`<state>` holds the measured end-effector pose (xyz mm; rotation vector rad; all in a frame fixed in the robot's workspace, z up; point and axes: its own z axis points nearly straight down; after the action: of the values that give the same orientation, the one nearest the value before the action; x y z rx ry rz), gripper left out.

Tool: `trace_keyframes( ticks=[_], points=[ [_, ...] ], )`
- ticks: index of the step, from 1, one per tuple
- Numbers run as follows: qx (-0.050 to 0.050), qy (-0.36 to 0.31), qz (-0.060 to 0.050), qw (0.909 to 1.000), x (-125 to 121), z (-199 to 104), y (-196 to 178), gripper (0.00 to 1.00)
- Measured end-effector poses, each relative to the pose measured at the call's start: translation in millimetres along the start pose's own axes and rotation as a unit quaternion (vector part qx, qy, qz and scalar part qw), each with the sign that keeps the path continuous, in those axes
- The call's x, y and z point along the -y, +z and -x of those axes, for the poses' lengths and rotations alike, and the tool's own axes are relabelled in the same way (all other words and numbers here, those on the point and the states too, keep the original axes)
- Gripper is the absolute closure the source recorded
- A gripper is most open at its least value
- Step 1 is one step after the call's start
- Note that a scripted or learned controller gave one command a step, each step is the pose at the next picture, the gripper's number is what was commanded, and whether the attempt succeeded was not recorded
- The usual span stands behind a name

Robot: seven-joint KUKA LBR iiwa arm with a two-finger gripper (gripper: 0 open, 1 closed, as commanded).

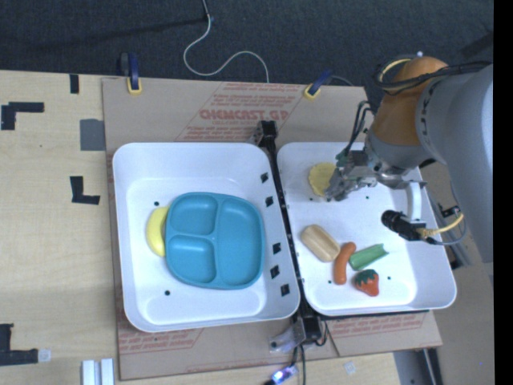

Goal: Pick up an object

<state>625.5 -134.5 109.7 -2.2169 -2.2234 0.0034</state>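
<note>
Two shallow white bins sit side by side on a worktop. The left bin (128, 175) holds a blue divided plate (215, 240) at its centre, with a yellow piece (155, 231) tucked against the plate's left edge. The right bin (433, 291) holds a pale yellow piece (320, 178) near its far left corner, and toward its near edge a tan bread roll (319, 242), an orange sausage (343, 262), a green piece (368, 256) and a red strawberry (367, 282). The robot's hand (343, 184) is low at the pale yellow piece; how far open it is, I cannot tell.
</note>
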Motion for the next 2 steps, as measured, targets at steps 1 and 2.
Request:
trace_keyframes(
  ticks=[1,2],
  points=[
    [0.0,0.001,0.003,1.0,-8.2,4.7,-48.0,1.0],
    [0.0,0.0,0.002,1.0,-8.6,4.1,-93.8,1.0]
  ],
)
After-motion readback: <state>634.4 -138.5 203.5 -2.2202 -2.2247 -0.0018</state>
